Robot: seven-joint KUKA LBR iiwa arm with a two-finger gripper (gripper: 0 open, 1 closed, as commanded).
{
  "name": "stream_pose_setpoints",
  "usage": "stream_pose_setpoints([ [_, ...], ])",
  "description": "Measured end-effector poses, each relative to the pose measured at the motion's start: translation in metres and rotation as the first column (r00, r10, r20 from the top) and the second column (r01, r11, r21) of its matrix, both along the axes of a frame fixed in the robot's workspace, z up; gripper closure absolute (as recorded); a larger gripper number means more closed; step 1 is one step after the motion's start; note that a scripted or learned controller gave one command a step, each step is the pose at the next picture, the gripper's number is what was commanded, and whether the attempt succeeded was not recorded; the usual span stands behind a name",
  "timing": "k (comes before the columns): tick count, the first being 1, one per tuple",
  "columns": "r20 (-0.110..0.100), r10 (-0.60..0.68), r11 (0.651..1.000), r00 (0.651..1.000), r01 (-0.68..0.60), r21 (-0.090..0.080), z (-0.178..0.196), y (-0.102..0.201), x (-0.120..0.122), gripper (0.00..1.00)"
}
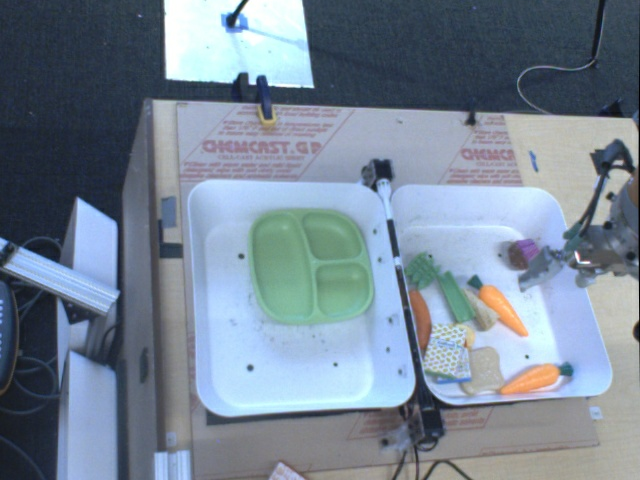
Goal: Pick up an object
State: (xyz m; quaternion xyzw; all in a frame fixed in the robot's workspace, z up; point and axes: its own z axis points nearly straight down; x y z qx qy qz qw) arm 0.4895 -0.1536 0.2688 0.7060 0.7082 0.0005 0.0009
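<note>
The right bin [470, 213] holds several toy foods. A purple piece [520, 253] lies near its right wall. An orange carrot [500, 308] lies in the middle and a second carrot [535, 377] near the front rim. A green vegetable [447, 288], an orange piece [421, 320], a patterned packet [447, 353] and a slice of toast [486, 368] lie towards the bin's left. My gripper [537, 267] reaches in from the right, just right of and below the purple piece, above the bin's right side. Nothing shows in its grasp.
The left bin [225, 368] bears a green divided plate [310, 266]. A black clamp bar [395, 258] runs between the two bins. The arm's wrist and cables [605, 238] hang over the right bin's right wall.
</note>
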Motion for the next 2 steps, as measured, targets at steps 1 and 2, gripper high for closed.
stream_pose_setpoints([
  [1, -0.004, -0.002, 1.000, 1.000, 0.002, 0.001, -0.156, -0.014, 0.048, 0.00],
  [2, 0.000, 0.001, 1.000, 1.000, -0.001, 0.001, -0.185, 0.040, 0.077, 0.00],
])
